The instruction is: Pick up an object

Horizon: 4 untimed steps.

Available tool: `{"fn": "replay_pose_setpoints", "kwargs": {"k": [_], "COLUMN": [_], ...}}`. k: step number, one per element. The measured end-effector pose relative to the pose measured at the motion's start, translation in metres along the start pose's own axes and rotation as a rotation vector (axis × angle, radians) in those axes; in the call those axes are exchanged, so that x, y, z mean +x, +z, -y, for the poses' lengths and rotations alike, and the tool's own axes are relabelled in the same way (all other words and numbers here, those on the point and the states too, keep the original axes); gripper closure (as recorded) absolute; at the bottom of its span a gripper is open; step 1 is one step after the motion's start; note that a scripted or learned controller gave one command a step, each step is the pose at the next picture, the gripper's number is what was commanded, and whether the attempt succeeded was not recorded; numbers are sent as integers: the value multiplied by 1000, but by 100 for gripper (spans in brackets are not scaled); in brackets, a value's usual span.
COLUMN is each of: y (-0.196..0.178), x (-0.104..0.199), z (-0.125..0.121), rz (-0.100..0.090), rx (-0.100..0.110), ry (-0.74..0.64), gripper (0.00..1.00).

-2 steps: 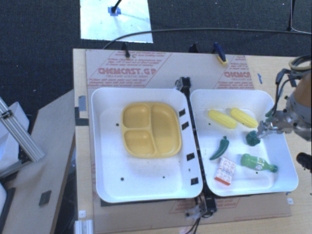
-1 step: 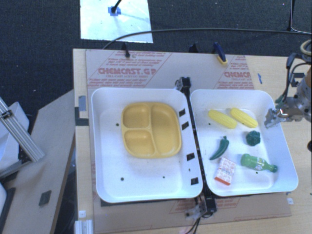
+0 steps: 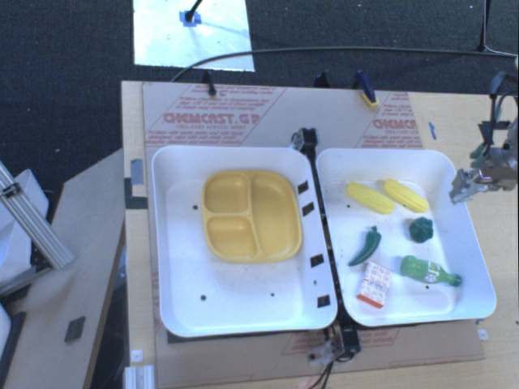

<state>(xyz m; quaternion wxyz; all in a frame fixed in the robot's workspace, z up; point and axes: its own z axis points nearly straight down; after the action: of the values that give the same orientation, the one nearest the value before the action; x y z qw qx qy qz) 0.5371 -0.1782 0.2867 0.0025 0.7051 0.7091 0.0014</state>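
The right bin (image 3: 454, 168) holds two yellow corn cobs (image 3: 370, 198) (image 3: 405, 195), a green chili pepper (image 3: 366, 246), a small dark green broccoli (image 3: 420, 230), a green bottle (image 3: 428, 271) lying on its side and a red-and-white packet (image 3: 375, 284). My gripper (image 3: 470, 182) hangs at the bin's far right rim, above and to the right of the broccoli, apart from all the objects. Nothing shows between its fingers.
The left bin (image 3: 174, 241) holds a yellow divided plate (image 3: 250, 215). A black hinge strip with clips (image 3: 315, 217) runs between the bins. A blue clamp (image 3: 366, 88) sits at the board's back edge. An aluminium frame (image 3: 32, 225) stands at the far left.
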Motion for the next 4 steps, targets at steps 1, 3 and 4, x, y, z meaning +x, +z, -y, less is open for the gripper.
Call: {"fn": "replay_pose_setpoints", "kwargs": {"k": [1,3,4], "y": [17,25,23], "x": [52,154,206], "z": [-19,-40,-52], "rz": [-2,-4,-3], "rx": [3,4,3], "ry": [-5,-5,-5], "gripper": [100,100,100]}}
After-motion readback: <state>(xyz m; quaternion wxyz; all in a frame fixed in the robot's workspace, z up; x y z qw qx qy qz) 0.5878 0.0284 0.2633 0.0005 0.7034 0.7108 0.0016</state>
